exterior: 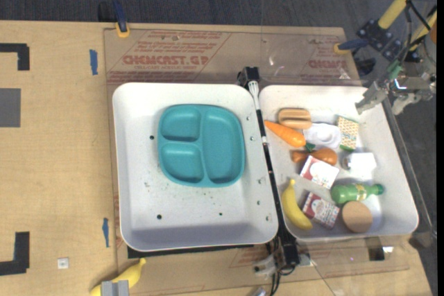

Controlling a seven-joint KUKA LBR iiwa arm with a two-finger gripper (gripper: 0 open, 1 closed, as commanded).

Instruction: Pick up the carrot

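I see the smooth, tapered orange plastic carrot (286, 133) lying well left of and below my metal two-finger gripper (388, 95), whose jaw spread I cannot tell.

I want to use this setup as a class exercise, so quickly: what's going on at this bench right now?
A robot arm's gripper hovers at the upper right corner of the right bin, holding nothing. The carrot it is meant to pick up lies untouched near that bin's upper left, just below a toy hot dog, among other toy food, including a banana. The left bin holds a teal divided plate.
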